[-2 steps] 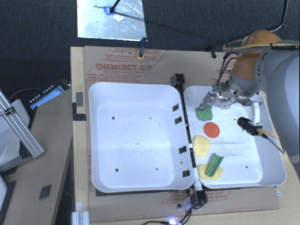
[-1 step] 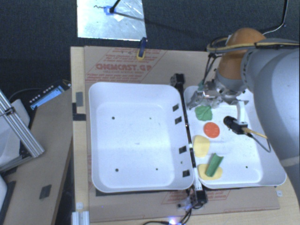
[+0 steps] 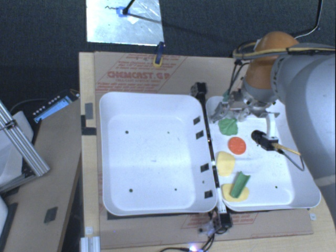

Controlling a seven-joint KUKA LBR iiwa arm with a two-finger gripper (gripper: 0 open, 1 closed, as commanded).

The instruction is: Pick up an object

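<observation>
The tool (image 3: 224, 112), whose state cannot be told, is hovering just above the flat green leaf-shaped piece (image 3: 228, 126), probably light and soft, best pinched at its edge.

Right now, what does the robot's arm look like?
The arm is big, round and grey, with a shiny orange band above the wrist. Thin black cables loop around it. The gripper is small, made of silvery metal bits.
</observation>
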